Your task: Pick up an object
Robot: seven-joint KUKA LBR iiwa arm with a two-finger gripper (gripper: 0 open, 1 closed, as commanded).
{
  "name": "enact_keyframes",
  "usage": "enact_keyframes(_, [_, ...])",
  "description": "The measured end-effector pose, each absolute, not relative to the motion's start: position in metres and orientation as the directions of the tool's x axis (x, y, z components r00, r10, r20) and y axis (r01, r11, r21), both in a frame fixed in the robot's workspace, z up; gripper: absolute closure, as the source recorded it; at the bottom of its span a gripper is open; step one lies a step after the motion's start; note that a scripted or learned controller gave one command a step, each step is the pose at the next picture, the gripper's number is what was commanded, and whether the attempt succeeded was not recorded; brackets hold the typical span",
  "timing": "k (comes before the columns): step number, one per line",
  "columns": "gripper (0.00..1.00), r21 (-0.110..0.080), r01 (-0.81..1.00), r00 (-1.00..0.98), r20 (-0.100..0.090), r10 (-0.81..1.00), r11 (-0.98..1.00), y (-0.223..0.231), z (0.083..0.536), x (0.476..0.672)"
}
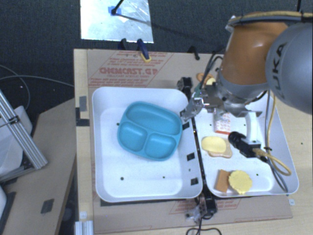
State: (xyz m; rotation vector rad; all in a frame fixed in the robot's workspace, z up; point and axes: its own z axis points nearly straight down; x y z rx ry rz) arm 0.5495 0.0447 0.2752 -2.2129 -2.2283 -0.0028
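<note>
The gripper (191, 107) hangs over the divide between the bins; whether its jaws stand apart or together, I cannot tell. Nothing looks lifted: the blue three-compartment plastic tray (149, 130) lies at its eight o'clock, ungrasped.

Dark carpet (34, 28) is covering the floor toward twelve o'clock, a shiny metal sheet (116, 13) is lying on it, and an aluminium frame (19, 136) is leaning at nine o'clock beside the wooden bench (56, 146).
</note>
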Motion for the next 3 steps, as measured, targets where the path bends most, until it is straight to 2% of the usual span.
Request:
enact_keyframes(1, [0.0,-0.006,1.0,-0.008,0.002,1.0,0.008,0.095,0.21,0.54])
enact_keyframes(2, [0.0,-0.008,1.0,-0.008,0.002,1.0,0.008,0.151,0.12,0.514])
enact_keyframes(3, [0.0,0.018,1.0,-0.007,0.008,1.0,0.007,0.159,0.343,0.488])
